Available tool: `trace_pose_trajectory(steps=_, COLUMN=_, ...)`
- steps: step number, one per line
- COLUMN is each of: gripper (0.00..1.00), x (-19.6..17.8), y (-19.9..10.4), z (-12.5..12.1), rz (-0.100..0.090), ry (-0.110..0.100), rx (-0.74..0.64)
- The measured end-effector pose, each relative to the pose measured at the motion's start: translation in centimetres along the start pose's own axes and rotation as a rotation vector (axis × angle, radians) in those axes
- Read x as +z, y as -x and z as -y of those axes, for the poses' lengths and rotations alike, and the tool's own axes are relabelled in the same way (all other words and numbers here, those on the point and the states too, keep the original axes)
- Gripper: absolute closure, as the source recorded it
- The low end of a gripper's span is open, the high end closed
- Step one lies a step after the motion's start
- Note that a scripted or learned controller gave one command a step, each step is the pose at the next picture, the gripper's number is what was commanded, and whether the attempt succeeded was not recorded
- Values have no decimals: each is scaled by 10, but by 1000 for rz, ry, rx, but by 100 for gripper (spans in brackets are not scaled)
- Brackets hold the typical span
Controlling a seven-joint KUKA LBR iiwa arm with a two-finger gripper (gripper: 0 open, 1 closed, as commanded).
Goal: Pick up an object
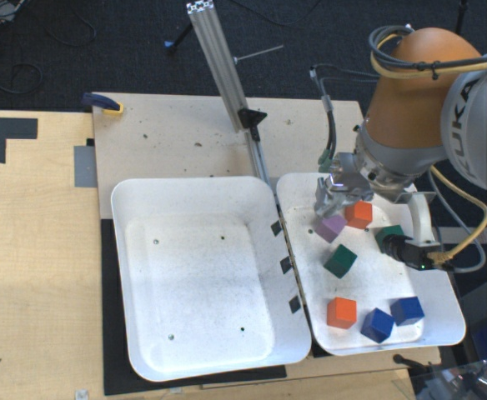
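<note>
Hanging over the far end of the right bin point(369, 288), the hand point(335, 197) sits just above a purple block point(330, 227). The hand looks like it is touching the top of the block, but I cannot tell if it is wide or narrow, or if it is holding anything.

The purple block lies near the bin's left wall. It is turned like a diamond, with one corner pointing at the left bin point(193, 290). It looks about as long as it is wide, so no side is the long one.

An orange block point(359, 214) sits just beside it on the right. A dark green block point(340, 262) lies a little nearer to us. At the near end are an orange cube point(341, 312), a blue block point(378, 324) and a second blue block point(407, 310). Both bins rest on the table point(168, 140).
</note>
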State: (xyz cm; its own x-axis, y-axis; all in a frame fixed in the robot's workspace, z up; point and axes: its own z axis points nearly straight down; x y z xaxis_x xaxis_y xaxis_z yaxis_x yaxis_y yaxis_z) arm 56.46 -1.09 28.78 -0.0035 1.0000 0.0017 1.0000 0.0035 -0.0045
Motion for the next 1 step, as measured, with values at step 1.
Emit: trace_pose_trajectory(steps=1, gripper=100, x=17, y=-54, z=24, rz=0, ry=-2, rx=-1)
